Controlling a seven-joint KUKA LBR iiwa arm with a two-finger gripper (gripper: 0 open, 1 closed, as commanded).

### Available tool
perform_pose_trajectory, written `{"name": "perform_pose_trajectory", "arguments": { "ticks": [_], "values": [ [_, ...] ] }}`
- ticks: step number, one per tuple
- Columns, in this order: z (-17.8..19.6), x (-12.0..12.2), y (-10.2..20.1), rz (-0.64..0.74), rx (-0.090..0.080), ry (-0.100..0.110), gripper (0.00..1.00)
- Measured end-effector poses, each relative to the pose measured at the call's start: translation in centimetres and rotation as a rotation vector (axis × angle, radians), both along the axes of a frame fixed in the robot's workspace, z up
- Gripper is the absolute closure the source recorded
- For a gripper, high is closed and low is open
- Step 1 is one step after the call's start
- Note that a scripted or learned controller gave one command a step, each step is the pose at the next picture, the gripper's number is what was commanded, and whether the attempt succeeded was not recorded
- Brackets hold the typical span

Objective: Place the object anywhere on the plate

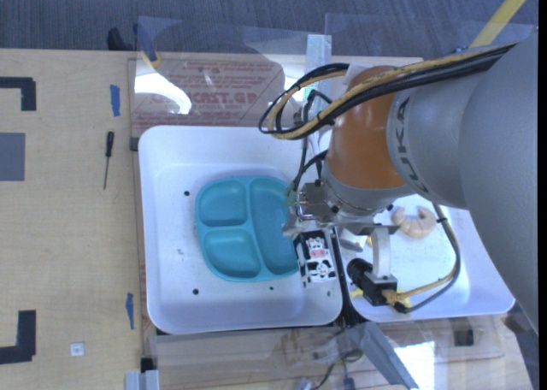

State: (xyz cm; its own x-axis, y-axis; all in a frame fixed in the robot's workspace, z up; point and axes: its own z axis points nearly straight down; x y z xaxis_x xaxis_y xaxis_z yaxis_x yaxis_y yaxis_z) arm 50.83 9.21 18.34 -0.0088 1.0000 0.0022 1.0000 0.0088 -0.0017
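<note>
White bin (162, 234) — teal plate (244, 226), hand (314, 262) at its edge

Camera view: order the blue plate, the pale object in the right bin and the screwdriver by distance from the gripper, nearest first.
1. Blue plate, left bin, right beside the gripper.
2. Pale object, right bin, past the wrist.
3. Screwdriver, on the bench far left.

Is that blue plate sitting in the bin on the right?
No, the blue plate lies in the left bin, while the right bin holds a small pale object.
</note>
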Motion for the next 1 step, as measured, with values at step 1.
{"name": "perform_pose_trajectory", "arguments": {
  "ticks": [1],
  "values": [
    [1.00, 0.11, -0.30, -0.005, -0.002, -0.002, 1.00]
  ]
}}
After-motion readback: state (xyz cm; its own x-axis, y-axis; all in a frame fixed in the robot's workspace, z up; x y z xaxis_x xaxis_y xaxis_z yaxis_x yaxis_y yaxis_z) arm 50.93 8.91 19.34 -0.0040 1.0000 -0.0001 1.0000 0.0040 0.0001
